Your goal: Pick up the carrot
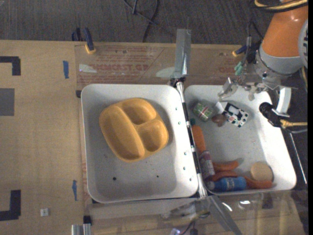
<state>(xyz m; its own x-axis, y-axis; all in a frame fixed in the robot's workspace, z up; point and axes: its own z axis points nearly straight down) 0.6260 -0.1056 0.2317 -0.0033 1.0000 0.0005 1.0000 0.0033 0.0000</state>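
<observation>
Right bin (279,153) holds carrot (198,137), bottle (229,183); left bin (93,131) holds yellow tray (133,129); tool (243,84) state unclear.

arm (286,38): orange band, grey wrist | yellow cable top | tool (242,84): silver metal

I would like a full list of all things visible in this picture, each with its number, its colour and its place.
bins: two, white, side by side on the bench.
divided plate: one, yellow, in the left bin.
carrot: one, orange, right bin, along its left wall.
small can: one, green and white, right bin, upper left.
small box: one, black and white, right bin, upper middle.
blue bottle: one, right bin, near edge.
round object: one, tan, right bin, lower right corner.
orange pieces: perhaps two, right bin, near the bottle; unclear what they are.
clamps: blue and yellow, far edge of bench.
arm: one, grey and orange, above the right bin's far right corner.
gripper: one, metallic, at the right bin's far edge.
</observation>
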